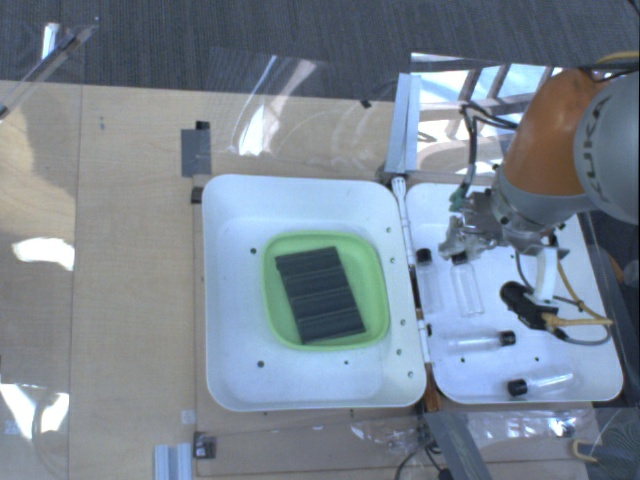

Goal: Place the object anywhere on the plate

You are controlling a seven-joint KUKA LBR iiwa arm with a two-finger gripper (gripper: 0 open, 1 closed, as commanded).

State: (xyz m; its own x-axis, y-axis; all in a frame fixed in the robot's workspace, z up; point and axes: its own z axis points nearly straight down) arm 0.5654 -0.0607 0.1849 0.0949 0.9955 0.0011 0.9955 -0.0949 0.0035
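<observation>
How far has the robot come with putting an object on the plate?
Done: a dark ribbed block lies on the green plate in the left bin. In hand: the gripper is low in the right bin beside a clear tube; I cannot tell whether it holds anything. Left: tubes lie in that bin, so any further transfer has not happened.

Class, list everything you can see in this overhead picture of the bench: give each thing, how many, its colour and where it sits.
Shallow plastic bins: two, white, side by side on the bench.
Square plate: one, green, in the left bin.
Ribbed rectangular block: one, dark grey, lying on the plate.
Clear tubes with black caps: at least three, in the right bin.
Wooden bench: one, pale tan, beneath the bins.
Robot arm: one, grey with an orange band, over the right bin.
End effector: one, above the right bin.
</observation>
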